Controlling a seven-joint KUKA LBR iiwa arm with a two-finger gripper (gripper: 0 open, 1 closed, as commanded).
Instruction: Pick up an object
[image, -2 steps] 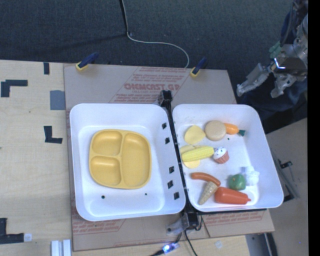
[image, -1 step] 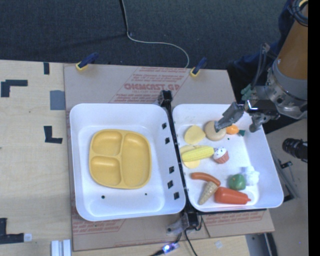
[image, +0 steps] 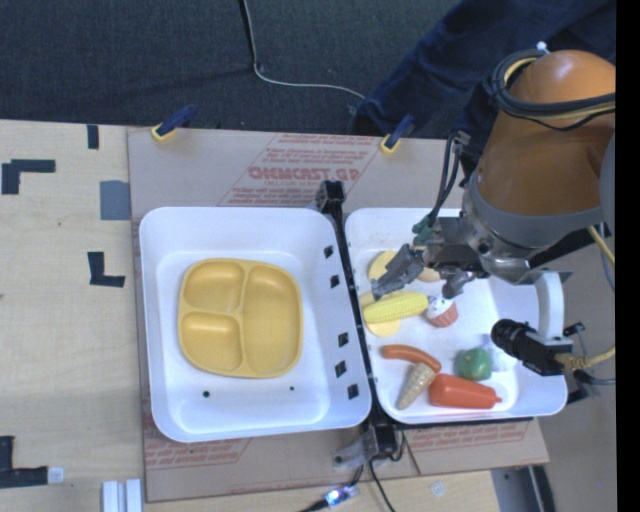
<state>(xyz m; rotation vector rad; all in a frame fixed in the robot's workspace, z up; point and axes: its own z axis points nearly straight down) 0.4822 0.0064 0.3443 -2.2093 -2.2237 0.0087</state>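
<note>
Camera view has my tool (image: 422, 272) spread open over the right bin (image: 520, 405) — hovering just above the corn (image: 396, 308).

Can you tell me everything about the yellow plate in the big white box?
The yellow plate looks like smooth plastic, squarish with rounded corners. Raised ridges split it into three compartments: two on its left, one long one on its right, with nothing in them. It lies flat, right side up, near the middle of the left bin, resting on the bin's floor. Nothing else touches it.
</note>
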